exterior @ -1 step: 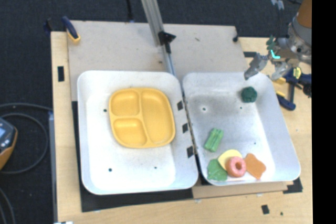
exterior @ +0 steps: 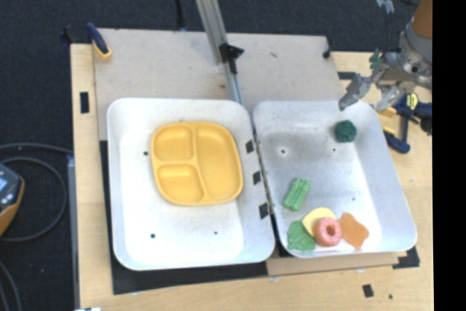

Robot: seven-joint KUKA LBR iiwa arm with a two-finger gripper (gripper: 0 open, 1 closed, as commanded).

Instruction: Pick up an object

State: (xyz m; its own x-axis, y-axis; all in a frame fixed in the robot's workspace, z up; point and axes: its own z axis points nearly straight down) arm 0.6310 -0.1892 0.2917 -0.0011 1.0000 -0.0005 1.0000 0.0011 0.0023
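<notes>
Up at the far right corner of the right bin [exterior: 378,178], the gripper [exterior: 364,89] hangs with its fingers spread and nothing between them. Just below it a dark green ball [exterior: 345,131] rests on the bin floor, apart from the fingers. Nearer the front lie a green block [exterior: 296,194], a pink donut [exterior: 328,231] on a yellow piece [exterior: 314,217], an orange piece [exterior: 354,229] and a green lump [exterior: 299,237]. A yellow divided plate [exterior: 196,162] sits in the left bin [exterior: 131,229]
</notes>
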